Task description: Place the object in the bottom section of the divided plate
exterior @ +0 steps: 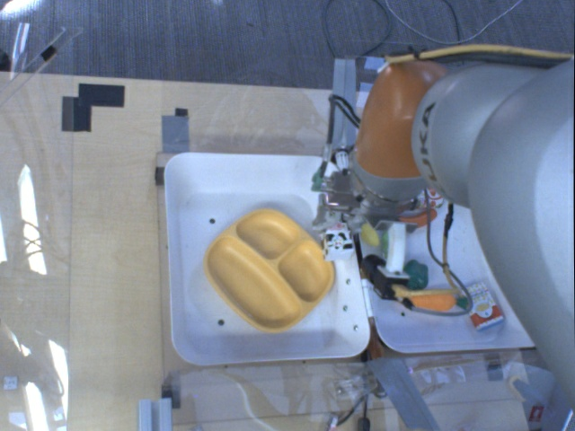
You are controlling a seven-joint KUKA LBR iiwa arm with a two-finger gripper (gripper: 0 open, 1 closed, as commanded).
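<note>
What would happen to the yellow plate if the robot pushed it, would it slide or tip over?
The yellow divided plate would probably slide rather than tip: it lies flat, wide and low on the left white bin. It looks like smooth moulded plastic, so likely stiff and fairly light. The bin's floor looks smooth too, so even a small nudge might move it until it meets the bin's wall.

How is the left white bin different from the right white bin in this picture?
The left bin holds one yellow divided plate, while the right bin holds several small things, among them a carrot and a small carton. The left bin shows whole; the arm covers much of the right one. Both are shallow and white.
</note>
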